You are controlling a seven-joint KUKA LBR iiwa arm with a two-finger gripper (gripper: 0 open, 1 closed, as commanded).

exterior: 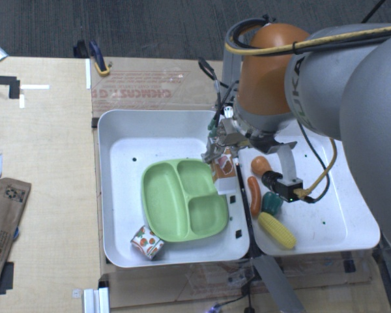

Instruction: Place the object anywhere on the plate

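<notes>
the gripper (219, 150) hangs at the green plate's (182, 201) upper right edge, an orange-patterned object (224, 166) just beneath it.

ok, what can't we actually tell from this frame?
- Gripper, camera view: the wrist hides its fingers; open or shut unclear.
- Small patterned object at the gripper: too small to say if it is held.
- Right bin: far side covered by the arm.

A: What's sitting around the green plate (182, 201)?

B: One plate; one patterned box (147, 242) lying at its lower-left. Rightward: one corn cob (276, 230), one sausage (253, 191), one carrot (260, 165).
</notes>
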